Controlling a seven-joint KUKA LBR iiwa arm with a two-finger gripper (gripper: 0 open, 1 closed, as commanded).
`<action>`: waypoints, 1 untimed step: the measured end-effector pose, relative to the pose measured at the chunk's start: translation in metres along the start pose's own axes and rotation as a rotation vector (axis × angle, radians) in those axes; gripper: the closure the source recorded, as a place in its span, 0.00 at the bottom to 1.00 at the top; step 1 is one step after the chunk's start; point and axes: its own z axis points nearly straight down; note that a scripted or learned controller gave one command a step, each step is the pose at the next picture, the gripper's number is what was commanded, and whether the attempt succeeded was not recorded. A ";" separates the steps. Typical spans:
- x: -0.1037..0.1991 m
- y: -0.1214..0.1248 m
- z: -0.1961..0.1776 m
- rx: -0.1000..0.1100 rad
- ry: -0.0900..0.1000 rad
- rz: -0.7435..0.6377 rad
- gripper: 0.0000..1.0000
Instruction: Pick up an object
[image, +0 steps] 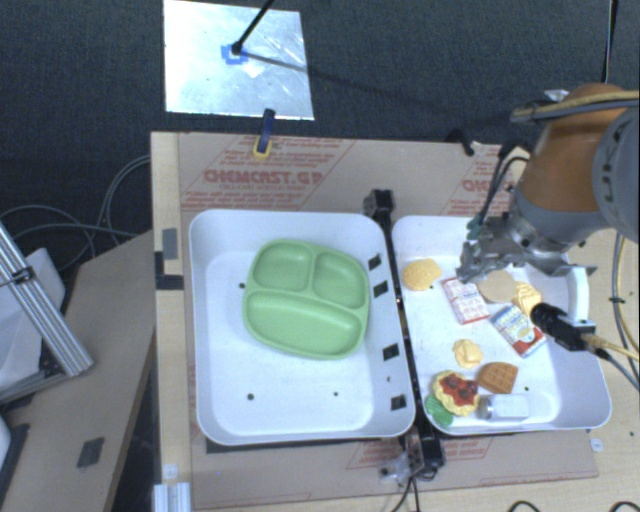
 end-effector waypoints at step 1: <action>-0.012 0.000 -0.006 0.000 0.000 0.002 1.00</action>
